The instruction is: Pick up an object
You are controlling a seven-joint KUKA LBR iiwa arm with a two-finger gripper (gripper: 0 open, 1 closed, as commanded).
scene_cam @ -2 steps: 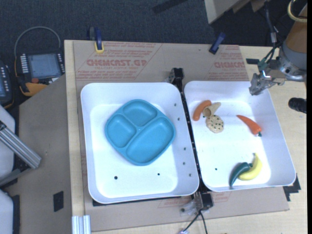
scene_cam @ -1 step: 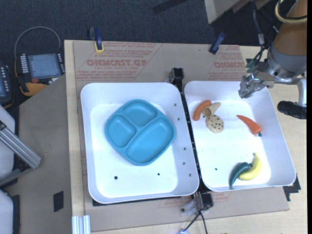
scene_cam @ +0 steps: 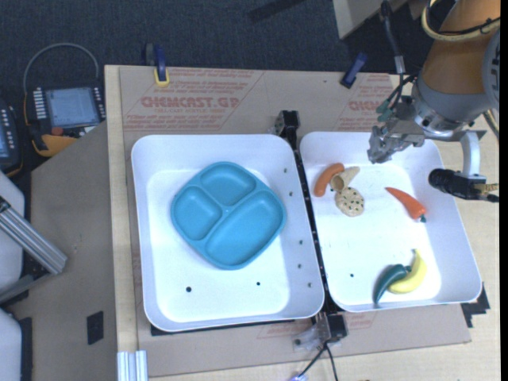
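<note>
The right bin holds an orange sausage, a speckled cookie-like piece with a small cone by it, a red-orange chili pepper and a yellow banana with a green pepper. My gripper hangs over the far side of this bin, up and to the right of the sausage and apart from every object. Nothing shows between its fingers.
The left bin carries a blue sectioned plate. A black clamp sits at the far end of the divide between the bins. A black cylinder juts in at the right edge. A screen device lies off the bench, top left.
</note>
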